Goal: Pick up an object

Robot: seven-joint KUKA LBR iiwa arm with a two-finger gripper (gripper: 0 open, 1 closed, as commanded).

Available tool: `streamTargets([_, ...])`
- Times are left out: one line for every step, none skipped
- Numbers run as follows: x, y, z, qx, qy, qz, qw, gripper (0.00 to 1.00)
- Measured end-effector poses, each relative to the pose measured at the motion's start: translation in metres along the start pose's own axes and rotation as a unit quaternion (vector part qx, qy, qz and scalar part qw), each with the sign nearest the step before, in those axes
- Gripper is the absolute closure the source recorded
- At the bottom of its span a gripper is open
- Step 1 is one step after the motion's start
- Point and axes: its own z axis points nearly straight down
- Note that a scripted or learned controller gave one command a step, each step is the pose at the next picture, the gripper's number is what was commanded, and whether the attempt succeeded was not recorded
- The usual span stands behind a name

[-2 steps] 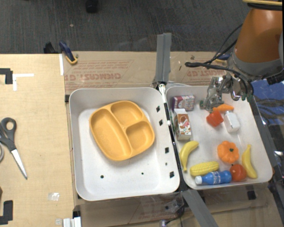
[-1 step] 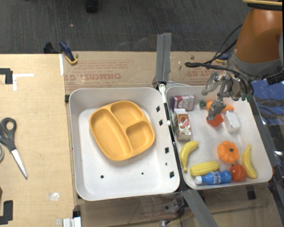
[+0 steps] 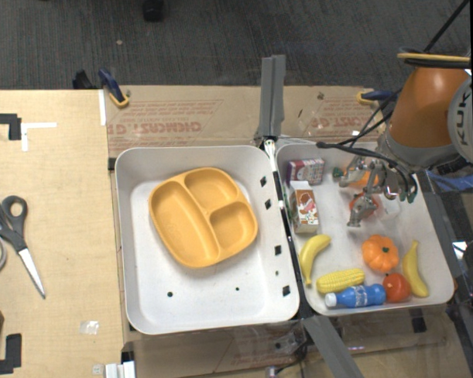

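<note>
Overhead view of a two-bin picking cell. The grey arm with its orange band (image 3: 423, 108) enters from 3 o'clock, and its end effector (image 3: 366, 199) hangs over the upper part of the right bin (image 3: 438, 239); whether it is open or closed cannot be told, since cables and metal parts crowd the view there, and no object is visibly held. The task therefore appears to be at its approach stage: nothing is lifted, and the grasp and the raise remain. Candidate objects all lie in the right bin: two small boxes, one purple and white (image 3: 306, 171) and one red and white (image 3: 304, 207), at 10 o'clock of the bin; a toy pumpkin (image 3: 380, 253) just below the end effector; a banana (image 3: 313, 254) at 8 o'clock; a corn cob (image 3: 340, 280), a blue bottle (image 3: 355, 297), a tomato (image 3: 396, 287) and a second banana (image 3: 414, 269) along the 6 o'clock edge. The left bin (image 3: 138, 250) holds a yellow divided plate (image 3: 203, 216). The bins rest on a bench (image 3: 51, 191) of pale board with cardboard behind; scissors (image 3: 20, 238) lie at 9 o'clock, and dark carpet lies beyond at 12 o'clock.
</note>
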Motion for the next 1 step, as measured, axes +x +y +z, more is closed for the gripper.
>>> streamTargets([0.0897,-0.0169,0.0041,0.0,0.001,0.004,1.0,0.0])
